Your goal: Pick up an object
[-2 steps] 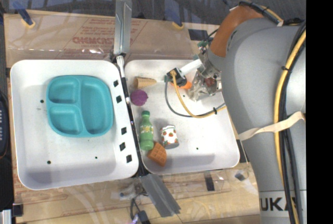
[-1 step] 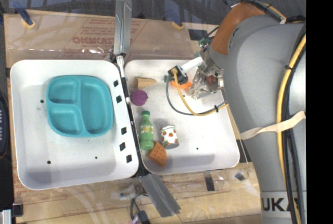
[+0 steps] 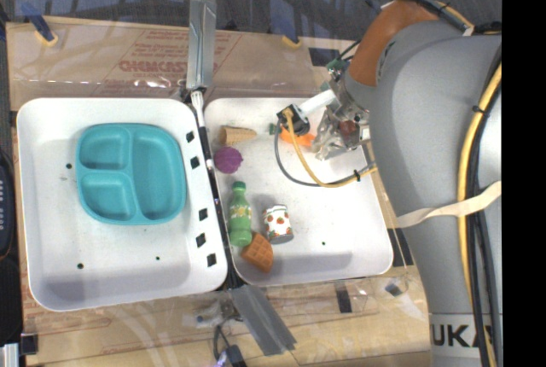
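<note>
Bright, even light; soft shadows

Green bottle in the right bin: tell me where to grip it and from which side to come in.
Grip the green bottle across its wider lower body, coming straight down from above. It lies flat with its cap pointing to the far side, close to the bin's left wall, so the fingers would probably best straddle it left to right. The small can and waffle piece crowd its lower end.

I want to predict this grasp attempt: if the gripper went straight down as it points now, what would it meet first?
Probably the orange object under the gripper, else the right bin's floor; depth is unclear.
</note>
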### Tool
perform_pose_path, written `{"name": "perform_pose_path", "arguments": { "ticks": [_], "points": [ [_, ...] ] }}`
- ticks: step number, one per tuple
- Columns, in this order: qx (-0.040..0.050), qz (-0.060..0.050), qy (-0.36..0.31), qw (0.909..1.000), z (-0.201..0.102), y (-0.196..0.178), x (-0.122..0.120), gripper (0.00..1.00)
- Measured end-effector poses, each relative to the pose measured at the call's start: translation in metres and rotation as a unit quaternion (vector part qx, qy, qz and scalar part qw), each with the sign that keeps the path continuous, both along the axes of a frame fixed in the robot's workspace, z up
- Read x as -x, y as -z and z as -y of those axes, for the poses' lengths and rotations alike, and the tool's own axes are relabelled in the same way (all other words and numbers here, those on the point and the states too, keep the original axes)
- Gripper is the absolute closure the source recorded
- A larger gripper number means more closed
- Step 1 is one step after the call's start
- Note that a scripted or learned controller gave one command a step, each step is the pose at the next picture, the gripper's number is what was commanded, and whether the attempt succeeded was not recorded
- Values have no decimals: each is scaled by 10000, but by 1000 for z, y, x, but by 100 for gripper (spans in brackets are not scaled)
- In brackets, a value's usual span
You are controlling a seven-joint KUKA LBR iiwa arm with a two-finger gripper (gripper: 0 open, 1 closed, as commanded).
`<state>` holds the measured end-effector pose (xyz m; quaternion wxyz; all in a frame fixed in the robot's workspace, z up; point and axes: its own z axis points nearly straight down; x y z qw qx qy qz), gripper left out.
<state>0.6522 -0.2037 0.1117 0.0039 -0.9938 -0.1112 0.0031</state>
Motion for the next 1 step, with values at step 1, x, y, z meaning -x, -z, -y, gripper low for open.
{"name": "perform_pose_path", "arguments": {
  "ticks": [1],
  "points": [
    [19,1,63,10000,4,21,4,100]
  ]
}}
